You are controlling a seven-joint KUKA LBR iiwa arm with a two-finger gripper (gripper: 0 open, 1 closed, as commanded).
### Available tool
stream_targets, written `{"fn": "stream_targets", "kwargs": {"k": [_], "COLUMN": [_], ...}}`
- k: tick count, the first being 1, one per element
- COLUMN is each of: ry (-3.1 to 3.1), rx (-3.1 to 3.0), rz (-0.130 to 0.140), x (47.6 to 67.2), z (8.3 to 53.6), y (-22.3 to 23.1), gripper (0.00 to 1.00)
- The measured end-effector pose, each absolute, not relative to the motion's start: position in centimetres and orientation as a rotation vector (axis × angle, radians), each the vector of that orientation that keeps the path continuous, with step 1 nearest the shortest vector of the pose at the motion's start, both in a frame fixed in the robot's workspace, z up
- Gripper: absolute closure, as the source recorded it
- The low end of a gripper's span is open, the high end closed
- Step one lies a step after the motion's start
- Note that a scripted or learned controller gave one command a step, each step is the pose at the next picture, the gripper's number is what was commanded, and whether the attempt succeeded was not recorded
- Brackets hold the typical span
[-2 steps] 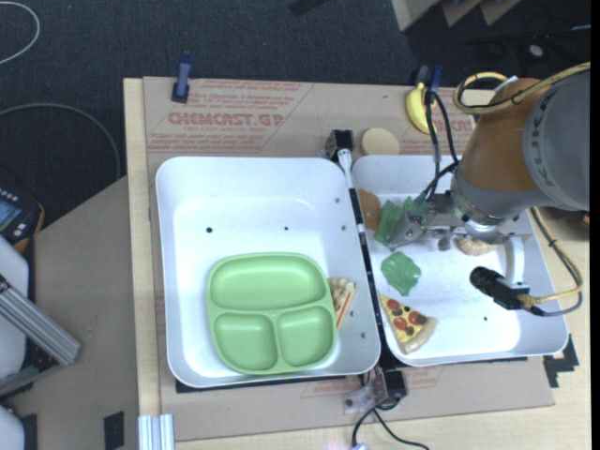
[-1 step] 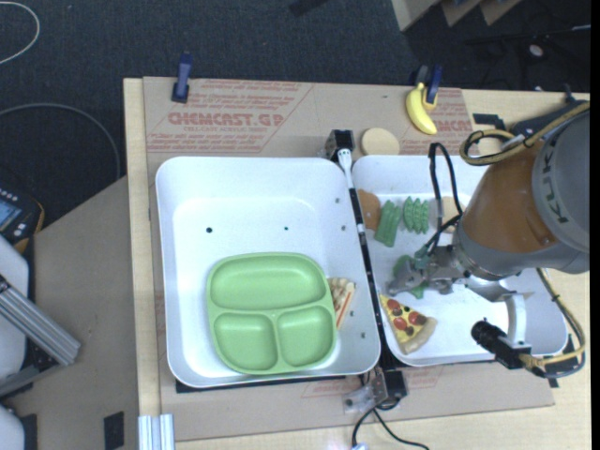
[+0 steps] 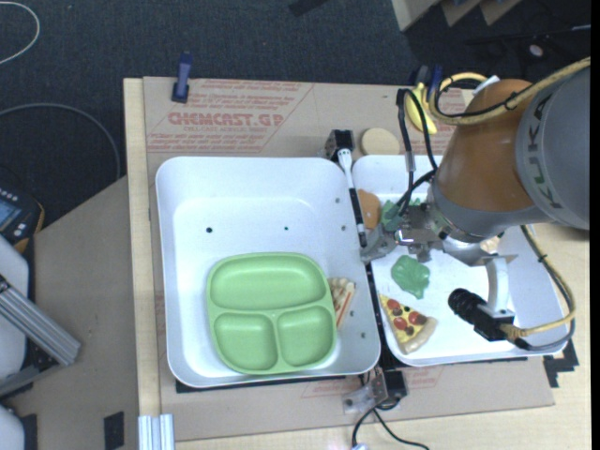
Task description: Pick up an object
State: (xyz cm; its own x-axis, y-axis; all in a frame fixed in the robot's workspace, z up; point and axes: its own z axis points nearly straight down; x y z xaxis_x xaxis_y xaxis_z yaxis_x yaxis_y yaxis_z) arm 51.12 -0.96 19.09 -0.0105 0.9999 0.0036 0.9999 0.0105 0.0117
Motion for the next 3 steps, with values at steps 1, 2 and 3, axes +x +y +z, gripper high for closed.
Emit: {"fn": "stream_targets", "kwargs": {"k": [1,2,3], "ry": [2.219,2.224,2.220], "rx": [2.220,2.210,2.227], "rz": [0.004,0.016,-0.004], "x": [50.9,48.0,48.9], "z": [19.5,30.4,27.8], "y": [-1.6,2.1,-0.5], "gripper": [1.00,1.00,1.00]}}
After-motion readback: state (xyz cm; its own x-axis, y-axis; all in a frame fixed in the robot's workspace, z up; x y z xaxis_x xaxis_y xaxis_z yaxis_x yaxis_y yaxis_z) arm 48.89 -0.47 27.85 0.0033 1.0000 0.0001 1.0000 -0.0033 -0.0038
